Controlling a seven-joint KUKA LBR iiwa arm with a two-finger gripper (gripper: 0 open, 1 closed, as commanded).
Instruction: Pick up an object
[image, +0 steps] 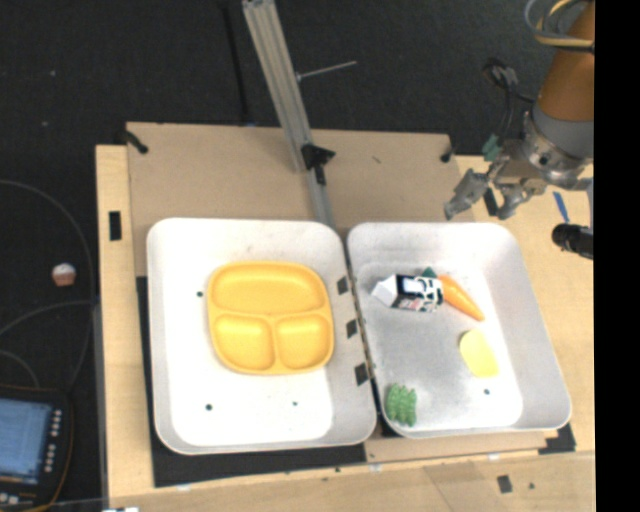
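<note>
With its fingers spread and nothing between them, the gripper hung above the right bin's far rim, apparently approaching, and next needed to descend toward the carrot lying inside.

2 white bins; yellow tray; orange carrot; yellow lemon; green broccoli; black-white carton.

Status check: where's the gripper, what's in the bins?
Gripper open, above right bin's far edge, holding nothing. Carrot, milk carton, lemon, broccoli lie in the right bin. Yellow tray in left bin. Nothing blocking.
</note>
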